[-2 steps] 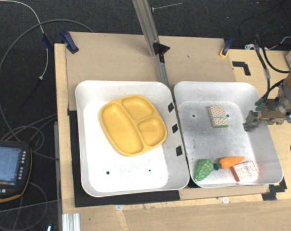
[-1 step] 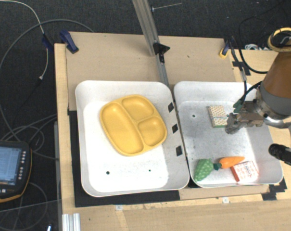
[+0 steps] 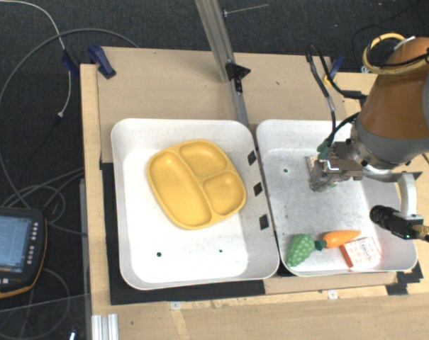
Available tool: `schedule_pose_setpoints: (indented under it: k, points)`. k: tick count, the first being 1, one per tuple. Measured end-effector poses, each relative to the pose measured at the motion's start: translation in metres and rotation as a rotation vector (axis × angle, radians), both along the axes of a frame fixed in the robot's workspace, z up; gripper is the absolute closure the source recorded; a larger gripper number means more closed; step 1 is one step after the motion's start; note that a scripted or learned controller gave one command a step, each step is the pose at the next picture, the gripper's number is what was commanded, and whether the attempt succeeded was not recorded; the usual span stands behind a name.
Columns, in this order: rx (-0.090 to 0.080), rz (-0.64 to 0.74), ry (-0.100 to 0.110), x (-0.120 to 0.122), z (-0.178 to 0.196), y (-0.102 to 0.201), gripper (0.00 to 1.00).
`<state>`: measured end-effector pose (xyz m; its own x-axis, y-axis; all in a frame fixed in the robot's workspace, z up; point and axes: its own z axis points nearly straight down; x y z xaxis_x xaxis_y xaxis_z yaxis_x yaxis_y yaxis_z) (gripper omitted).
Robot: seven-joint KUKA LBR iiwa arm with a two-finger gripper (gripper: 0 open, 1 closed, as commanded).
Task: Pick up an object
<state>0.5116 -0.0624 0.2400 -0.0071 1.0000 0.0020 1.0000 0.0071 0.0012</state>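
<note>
My gripper (image 3: 320,180) hangs over the upper middle of the right bin (image 3: 292,211), pointing down at bare bin floor. Nothing shows between its fingers. An orange carrot with a green leafy top (image 3: 319,244) lies near the right bin's front edge, well below the gripper. A small red and white box (image 3: 361,252) sits just right of the carrot, touching its tip. A yellow divided plate (image 3: 196,183) rests in the left bin (image 3: 193,261).
The arm's grey and orange body (image 3: 398,112) covers the right bin's upper right corner. A metal pole (image 3: 218,30) runs down to the gap between the bins. Black clips (image 3: 257,188) mark the bins' shared edge. A tablet (image 3: 12,250) sits off the bench at left.
</note>
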Motion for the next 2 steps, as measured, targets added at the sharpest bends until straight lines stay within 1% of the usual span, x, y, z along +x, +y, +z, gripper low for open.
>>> schedule_pose_setpoints:
  k: [1, 2]
  points:
    - [0.001, 0.001, 0.001, 0.010, -0.001, 0.061, 1.00]
    - [0.000, 0.000, 0.004, 0.012, -0.012, 0.119, 1.00]
